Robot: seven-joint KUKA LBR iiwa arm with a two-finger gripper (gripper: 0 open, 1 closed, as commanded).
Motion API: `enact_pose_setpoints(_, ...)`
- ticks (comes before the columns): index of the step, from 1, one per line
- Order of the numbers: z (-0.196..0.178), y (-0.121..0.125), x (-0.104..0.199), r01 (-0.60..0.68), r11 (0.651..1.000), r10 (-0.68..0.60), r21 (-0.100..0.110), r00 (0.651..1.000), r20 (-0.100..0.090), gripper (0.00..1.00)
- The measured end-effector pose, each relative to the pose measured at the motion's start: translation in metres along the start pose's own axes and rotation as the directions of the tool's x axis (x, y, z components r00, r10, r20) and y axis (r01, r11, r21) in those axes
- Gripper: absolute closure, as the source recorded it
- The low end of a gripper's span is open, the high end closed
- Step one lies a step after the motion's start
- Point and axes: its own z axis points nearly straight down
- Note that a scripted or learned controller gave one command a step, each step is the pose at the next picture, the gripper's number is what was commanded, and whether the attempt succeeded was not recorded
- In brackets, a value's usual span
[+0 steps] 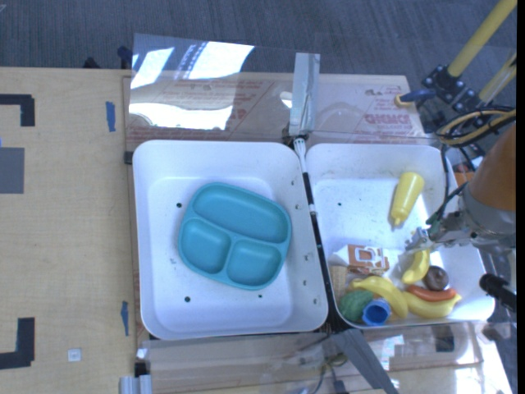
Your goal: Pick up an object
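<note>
Over the right bin [361,158], my gripper [421,238] hung above the crowded toy pile; I could not tell its jaw state. The likely target, a small yellow piece [417,265], lay touching the banana [385,292]. Risk: neighbours blocking my descent, or a glancing, empty close.

Two bins sit side by side on the bench [57,220]. The left bin [156,171] holds a divided plate [234,235] near its middle. In the right bin [361,167], a bottle [406,195] lies toward the back, well apart from the front cluster: a box [367,258], a banana [385,292], a cup [376,312] and a hot dog [431,299]. The gripper [426,238] hangs between bottle and cluster.
</note>
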Motion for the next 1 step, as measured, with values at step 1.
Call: enact_pose_setpoints(1, -0.1007, 0.0534, 0.0270, 0.079, 0.997, -0.079, -0.001, 0.997, 0.000, 1.00)
